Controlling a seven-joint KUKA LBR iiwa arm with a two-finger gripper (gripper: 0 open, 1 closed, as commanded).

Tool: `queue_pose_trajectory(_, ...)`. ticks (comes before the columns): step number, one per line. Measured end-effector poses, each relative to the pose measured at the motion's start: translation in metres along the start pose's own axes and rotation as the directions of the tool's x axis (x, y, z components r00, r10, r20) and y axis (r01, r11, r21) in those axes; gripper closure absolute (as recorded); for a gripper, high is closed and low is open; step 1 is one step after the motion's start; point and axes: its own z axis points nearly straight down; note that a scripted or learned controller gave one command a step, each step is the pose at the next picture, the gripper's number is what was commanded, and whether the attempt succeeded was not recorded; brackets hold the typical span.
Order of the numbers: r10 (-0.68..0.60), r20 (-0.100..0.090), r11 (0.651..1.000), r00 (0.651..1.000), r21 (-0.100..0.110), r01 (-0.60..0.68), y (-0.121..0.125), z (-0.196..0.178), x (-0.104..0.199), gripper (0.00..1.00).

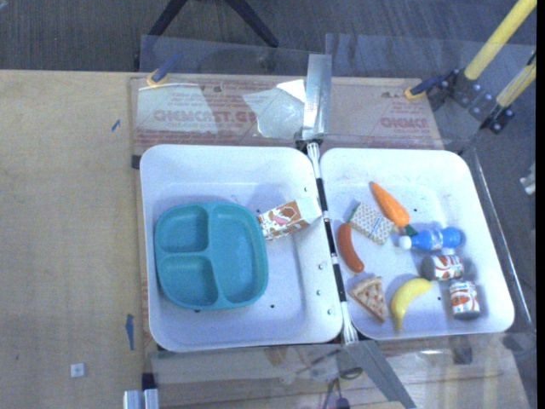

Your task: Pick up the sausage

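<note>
Sausage (350,247): red, lying nearly upright in the frame at the left side of the right bin (485,196), close to the divide. Just right of it, a checked box (371,222); below, a pizza slice (369,297); farther right, carrot (389,204), bottle (430,239), banana (407,299). In the left bin (170,164), a teal tray (210,255) and a small carton (283,220). Gripper state: cannot tell.

Even overhead light, soft focus (faint shadows).
</note>
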Motion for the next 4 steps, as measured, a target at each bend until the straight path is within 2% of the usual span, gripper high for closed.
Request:
queue_pose_trajectory(1,-0.365,0.002,0.931,0.931,-0.001,0.365,-0.005,0.000,-0.018,1.00)
queue_pose_trajectory(2,-0.243,0.003,0.970,0.970,-0.003,0.243,0.027,0.000,0.006,1.00)
queue_pose_trajectory(3,-0.581,0.006,0.814,0.814,-0.003,0.581,0.045,-0.001,0.005,1.00)
queue_pose_trajectory(4,-0.831,0.008,0.556,0.556,-0.002,0.831,0.058,-0.001,-0.019,1.00)
